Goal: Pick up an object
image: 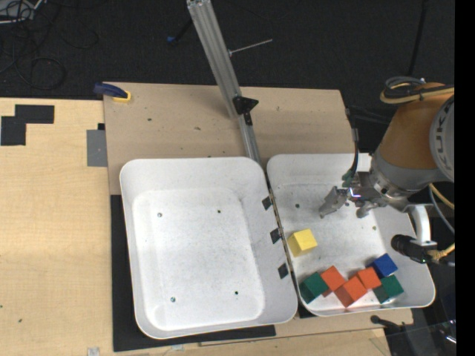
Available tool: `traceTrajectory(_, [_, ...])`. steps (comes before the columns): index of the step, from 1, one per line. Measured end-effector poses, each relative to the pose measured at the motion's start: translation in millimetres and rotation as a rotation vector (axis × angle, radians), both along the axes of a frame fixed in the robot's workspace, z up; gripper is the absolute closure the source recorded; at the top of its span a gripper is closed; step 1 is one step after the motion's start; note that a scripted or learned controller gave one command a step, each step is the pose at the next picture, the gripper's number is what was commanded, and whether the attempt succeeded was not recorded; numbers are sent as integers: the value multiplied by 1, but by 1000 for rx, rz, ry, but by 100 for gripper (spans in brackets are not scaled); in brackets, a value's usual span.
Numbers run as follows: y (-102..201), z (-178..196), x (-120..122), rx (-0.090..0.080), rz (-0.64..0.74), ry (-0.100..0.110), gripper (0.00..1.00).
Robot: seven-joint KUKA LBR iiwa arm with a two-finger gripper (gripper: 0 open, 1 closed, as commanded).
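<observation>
My gripper [346,206] hangs over the middle of the right bin [319,170], its two fingers spread open with nothing between them. A yellow cube [303,241] lies below and left of it, apart from the fingers. Along the bin's near edge sits a cluster of blocks: a green one [314,285], orange ones [333,277] [349,292] [369,279], a blue one [384,265] and another green one [389,289].
The left bin [141,191] lies beside the right one, with black clips [275,235] along the shared rim. A slanted aluminium rail [220,65] rises behind the bins. The arm's grey and orange body [415,139] stands over the right bin's far right corner.
</observation>
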State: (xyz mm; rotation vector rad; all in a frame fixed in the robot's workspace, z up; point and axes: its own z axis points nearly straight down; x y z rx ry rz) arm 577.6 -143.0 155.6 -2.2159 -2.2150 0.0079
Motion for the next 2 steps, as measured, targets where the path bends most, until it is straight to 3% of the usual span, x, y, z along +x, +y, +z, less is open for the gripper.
traceTrajectory(1, [2, -63, 3, -1, -3, -3, 0])
traceTrajectory(2, [0, -50, 3, -1, -11, -5, 100])
